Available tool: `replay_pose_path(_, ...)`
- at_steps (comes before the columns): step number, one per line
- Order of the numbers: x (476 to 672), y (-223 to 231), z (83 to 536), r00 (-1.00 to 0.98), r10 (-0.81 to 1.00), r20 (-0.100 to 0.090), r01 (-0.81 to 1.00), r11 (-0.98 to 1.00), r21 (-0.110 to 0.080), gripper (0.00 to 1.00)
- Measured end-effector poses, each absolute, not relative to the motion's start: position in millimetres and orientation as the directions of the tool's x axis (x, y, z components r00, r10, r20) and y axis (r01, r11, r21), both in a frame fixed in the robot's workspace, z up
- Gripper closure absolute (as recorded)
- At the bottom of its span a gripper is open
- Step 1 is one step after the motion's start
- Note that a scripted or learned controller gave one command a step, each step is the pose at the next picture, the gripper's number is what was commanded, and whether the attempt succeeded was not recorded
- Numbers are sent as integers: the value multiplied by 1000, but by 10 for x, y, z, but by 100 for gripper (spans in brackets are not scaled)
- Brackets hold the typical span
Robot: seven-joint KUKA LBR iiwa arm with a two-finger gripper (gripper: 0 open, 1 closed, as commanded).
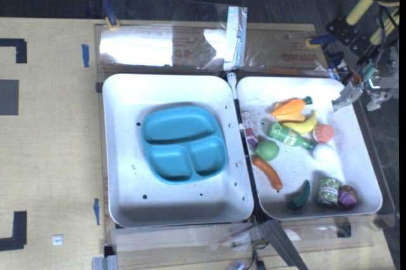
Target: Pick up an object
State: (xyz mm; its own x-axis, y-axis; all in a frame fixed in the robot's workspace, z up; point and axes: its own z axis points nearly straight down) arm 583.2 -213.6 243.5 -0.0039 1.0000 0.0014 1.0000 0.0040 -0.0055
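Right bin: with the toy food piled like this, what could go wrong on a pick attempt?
1. The orange carrot, banana and green bottle touch each other, so a grasp may shove neighbours or catch two.
2. The can and purple piece sit near the right bin wall, which may block the gripper.

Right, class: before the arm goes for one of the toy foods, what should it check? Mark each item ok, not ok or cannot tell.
1. Targets present in the right bin: ok, several toy foods.
2. Gripper above that bin: ok, at its upper right corner.
3. Gripper free of load: cannot tell, too small.
4. An isolated target: ok, the orange carrot lies apart.
5. The yellow banana free: not ok, it touches the neighbours.
6. Blue tray out of the way: ok, in the left bin.
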Motion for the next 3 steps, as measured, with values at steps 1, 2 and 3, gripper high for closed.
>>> replay_pose_path(1,6298,-1913,1593,-315,949,5,949,315,-6,0)
replay_pose_path(2,5998,-1647,1166,-470,882,-15,882,471,18,0)
replay_pose_path(3,6001,-1760,849,-404,915,-4,915,404,5,0)
